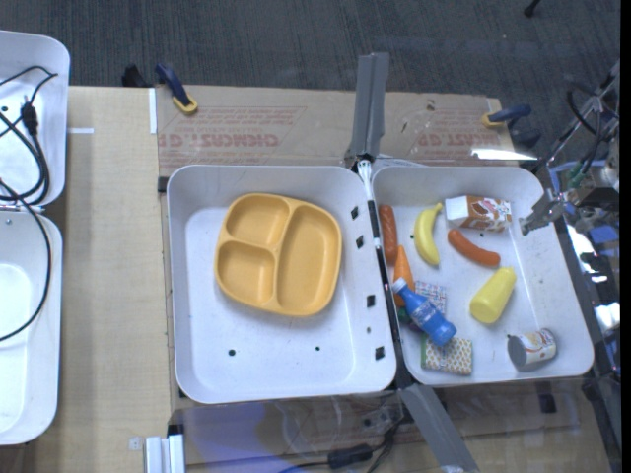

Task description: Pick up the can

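Note:
The can [533,348] lies on its side in the near right corner of the right bin [562,264], its grey end facing left and its label white and orange. My gripper [533,222] hangs at the bin's right wall toward the far side, well above the can in the view and apart from it. Nothing shows in its grip.
The right bin also holds a banana [427,235], a red sausage [474,248], a yellow bottle-like piece [492,295], a blue bottle [425,313], a carrot [402,265], a small carton [478,212] and a sponge [447,357]. A yellow divided plate [279,254] sits in the left bin [197,343].

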Motion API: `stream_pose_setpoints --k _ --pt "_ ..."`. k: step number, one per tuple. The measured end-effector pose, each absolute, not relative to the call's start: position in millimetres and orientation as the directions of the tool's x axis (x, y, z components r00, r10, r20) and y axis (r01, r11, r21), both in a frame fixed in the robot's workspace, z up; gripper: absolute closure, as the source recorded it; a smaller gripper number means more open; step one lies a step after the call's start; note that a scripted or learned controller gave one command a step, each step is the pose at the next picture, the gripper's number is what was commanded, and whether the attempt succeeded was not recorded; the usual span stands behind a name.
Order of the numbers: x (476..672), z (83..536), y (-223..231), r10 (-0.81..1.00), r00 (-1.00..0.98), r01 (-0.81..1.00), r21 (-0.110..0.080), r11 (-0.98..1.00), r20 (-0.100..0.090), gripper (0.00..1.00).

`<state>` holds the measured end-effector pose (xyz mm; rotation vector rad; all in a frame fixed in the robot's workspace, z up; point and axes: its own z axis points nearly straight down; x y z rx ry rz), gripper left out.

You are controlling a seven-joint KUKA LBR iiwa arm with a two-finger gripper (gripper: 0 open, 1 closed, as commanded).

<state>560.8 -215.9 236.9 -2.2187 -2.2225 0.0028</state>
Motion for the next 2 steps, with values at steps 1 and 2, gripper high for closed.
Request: stream_pose_setpoints --k 1,2 --pt "594.1 294 -187 0.998 0.058 0.998 -0.001 -0.058 -0.002 0.00" --pt "625.0 163 -166 0.984 0.177 0.984 -0.004 -0.177 -0.001 0.00"
